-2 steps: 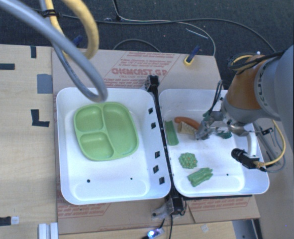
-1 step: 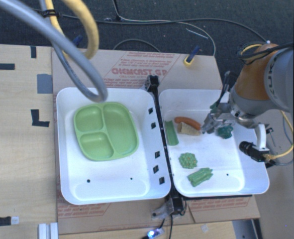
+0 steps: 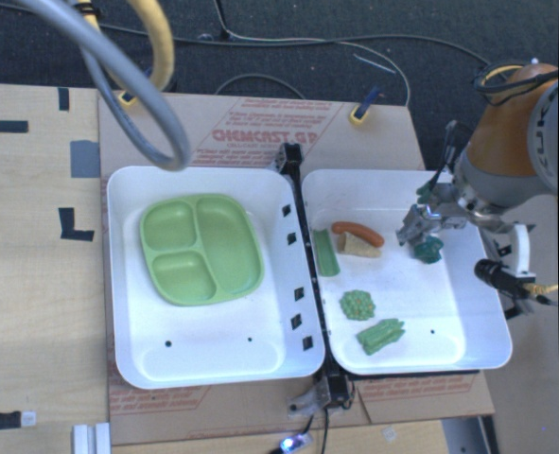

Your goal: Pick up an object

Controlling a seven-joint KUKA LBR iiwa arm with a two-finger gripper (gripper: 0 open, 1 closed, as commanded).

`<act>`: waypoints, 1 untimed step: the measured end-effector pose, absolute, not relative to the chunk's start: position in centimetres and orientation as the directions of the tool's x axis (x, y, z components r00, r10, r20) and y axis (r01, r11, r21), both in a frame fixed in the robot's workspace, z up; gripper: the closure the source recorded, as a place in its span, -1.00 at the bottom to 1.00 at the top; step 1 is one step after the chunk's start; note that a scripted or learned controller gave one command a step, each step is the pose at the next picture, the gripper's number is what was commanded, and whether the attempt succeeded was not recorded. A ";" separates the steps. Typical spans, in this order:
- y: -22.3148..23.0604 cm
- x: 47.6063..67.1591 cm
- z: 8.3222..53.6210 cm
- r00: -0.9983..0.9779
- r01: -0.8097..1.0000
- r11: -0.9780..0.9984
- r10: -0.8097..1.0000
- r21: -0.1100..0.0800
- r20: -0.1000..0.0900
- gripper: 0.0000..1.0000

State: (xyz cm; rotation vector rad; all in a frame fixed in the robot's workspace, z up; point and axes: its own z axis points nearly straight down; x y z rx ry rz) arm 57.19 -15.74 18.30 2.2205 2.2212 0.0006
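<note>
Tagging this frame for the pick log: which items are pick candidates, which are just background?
Candidates, right bin: hot dog, bread piece, green strip, broccoli, green bundle, dark teal piece at the gripper.
Background: green divided plate in left bin, hoses, cables.

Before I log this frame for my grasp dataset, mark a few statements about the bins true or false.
1. The green divided plate lies in the left bin. True.
2. The sausage lies in the left bin. False: it is in the right bin.
3. The pincer hangs over the right bin. True.
4. The plate has four food pieces on it. False: its compartments hold nothing.
5. A dark green piece sits right by the pincer. True.
</note>
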 end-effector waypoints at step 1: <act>-15.1 58.0 24.0 -0.003 1.000 0.003 1.000 0.003 -0.001 1.00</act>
